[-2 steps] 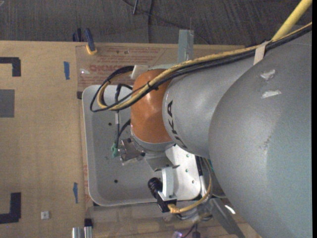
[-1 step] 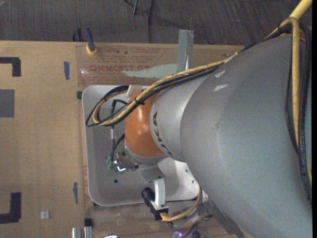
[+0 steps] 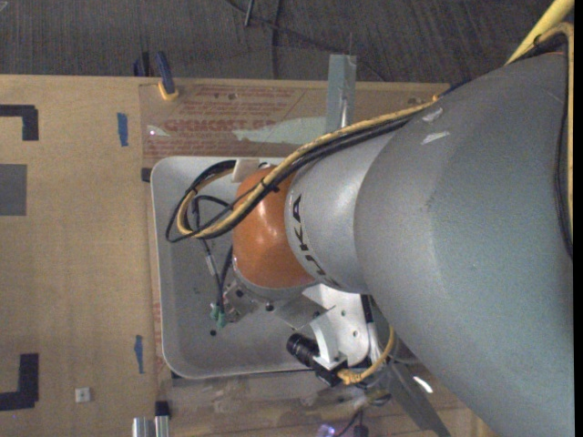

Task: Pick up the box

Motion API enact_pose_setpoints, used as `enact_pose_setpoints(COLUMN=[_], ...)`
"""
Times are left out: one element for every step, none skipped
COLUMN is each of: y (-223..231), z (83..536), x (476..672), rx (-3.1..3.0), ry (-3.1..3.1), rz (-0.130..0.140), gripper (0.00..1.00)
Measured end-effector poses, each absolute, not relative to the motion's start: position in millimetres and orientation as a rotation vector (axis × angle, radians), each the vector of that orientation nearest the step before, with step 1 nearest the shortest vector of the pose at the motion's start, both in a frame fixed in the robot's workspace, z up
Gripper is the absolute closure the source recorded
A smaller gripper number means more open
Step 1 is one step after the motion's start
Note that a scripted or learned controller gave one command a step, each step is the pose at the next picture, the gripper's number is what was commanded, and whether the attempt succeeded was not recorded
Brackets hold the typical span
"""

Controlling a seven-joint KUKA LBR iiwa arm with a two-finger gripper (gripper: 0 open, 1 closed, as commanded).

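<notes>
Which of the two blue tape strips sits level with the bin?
The lower strip, beside the white bin's left wall; the upper strip lies beyond its top corner.

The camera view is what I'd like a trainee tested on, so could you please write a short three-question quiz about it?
1. True or false: the arm reaches over the white bin.
2. Which colour is the band above the wrist? A) blue B) orange C) green
3. Fill in: the cables looping beside the band are yellow and ____.

Key: 1 true; 2 B; 3 black.
</notes>
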State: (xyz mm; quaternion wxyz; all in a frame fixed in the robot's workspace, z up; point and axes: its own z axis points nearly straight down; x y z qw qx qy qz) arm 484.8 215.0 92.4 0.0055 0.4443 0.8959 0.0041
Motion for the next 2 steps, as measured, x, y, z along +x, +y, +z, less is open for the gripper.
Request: enact_pose_setpoints(y=[131, 189], z=[186, 92], x=[479.9, 540.9], rx=[1.129, 0.861], ry=[2.929, 3.008], rz=[0.002, 0.014], gripper=[1.00, 1.00])
